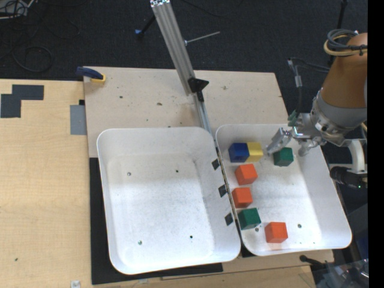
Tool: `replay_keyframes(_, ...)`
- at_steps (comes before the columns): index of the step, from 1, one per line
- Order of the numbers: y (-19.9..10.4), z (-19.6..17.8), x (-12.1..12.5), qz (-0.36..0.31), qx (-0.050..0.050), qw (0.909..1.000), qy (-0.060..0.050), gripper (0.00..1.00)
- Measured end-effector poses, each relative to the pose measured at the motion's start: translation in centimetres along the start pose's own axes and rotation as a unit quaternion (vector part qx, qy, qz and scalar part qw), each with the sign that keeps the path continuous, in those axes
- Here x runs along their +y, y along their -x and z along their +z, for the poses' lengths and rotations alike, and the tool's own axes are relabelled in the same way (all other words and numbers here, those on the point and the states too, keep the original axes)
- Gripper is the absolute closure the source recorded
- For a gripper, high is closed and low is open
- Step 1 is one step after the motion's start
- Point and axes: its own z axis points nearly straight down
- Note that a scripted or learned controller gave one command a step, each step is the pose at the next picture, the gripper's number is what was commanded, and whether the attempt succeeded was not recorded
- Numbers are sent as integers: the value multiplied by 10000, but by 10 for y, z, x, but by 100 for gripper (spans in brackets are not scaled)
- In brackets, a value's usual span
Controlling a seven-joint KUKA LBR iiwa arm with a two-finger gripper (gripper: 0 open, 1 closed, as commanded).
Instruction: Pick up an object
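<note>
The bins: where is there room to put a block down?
The left bin has a wide bare floor between its walls. The right bin is crowded along its left side with blocks; a bare patch lies between the orange block and the green block near the gripper.

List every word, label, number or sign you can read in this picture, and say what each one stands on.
No readable text: no words, brands or numbers are legible here.
Checkered black-and-white marker on the top end of the slanted aluminium bar: a pattern, not letters.
The coloured blocks, such as the blue block and the green block near the claw, have plain faces.
The white bins carry no markings.
</note>
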Motion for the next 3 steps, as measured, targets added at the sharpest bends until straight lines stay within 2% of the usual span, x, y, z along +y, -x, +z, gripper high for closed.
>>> replay_keyframes(1, 0, -3, 1, 5, -5, 10000, 25, 0)
replay_keyframes(2, 2, 51, 10, 6, -5, 10000, 5, 0)
replay_keyframes(3, -4, 99, 3, 12, -5, 10000, 18, 0)
